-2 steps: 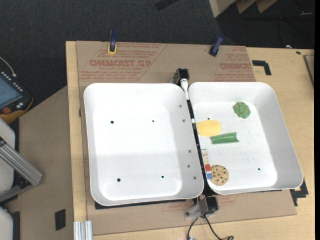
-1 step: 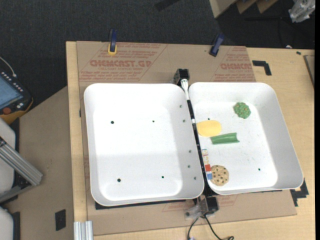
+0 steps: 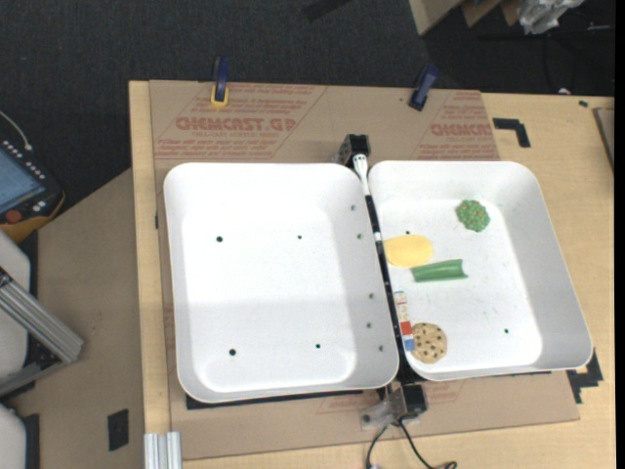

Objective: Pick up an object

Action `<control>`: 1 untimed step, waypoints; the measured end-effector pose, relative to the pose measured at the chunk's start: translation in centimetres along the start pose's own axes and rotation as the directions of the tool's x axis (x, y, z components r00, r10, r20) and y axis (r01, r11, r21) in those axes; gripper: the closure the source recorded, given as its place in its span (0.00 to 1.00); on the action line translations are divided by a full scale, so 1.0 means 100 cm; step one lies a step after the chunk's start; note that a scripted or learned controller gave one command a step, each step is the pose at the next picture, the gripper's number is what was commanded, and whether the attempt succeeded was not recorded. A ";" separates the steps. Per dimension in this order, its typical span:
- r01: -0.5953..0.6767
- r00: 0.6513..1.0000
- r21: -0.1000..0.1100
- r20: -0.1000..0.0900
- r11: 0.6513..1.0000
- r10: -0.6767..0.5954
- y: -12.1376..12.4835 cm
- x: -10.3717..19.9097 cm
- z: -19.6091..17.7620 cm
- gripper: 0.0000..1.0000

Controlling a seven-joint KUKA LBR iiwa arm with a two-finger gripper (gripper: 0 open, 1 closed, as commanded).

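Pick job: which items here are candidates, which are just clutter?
Candidates, all in the right bin:
broccoli
yellow lemon-like piece
green stick
cookie

Clutter:
left bin
two clamps
cardboard sheet

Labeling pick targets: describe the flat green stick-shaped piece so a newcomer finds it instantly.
Look in the right-hand shallow white bin, near its left half. The flat green stick-shaped piece lies almost level just below and right of the smooth yellow oval piece. It is the bin's long straight item; the fuzzy green clump is round, the speckled tan cookie disc sits lower.
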State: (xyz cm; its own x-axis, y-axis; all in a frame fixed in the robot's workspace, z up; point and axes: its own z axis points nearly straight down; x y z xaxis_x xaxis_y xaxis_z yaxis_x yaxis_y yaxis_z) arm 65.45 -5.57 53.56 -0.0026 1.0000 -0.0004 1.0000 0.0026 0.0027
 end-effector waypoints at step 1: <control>0.001 1.000 -0.002 0.000 1.000 -0.001 0.013 0.059 0.000 1.00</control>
State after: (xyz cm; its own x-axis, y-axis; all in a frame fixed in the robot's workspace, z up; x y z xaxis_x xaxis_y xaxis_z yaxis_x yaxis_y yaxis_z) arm 66.71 0.35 53.54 -0.0036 1.0000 -0.0002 1.0000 0.0036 0.0047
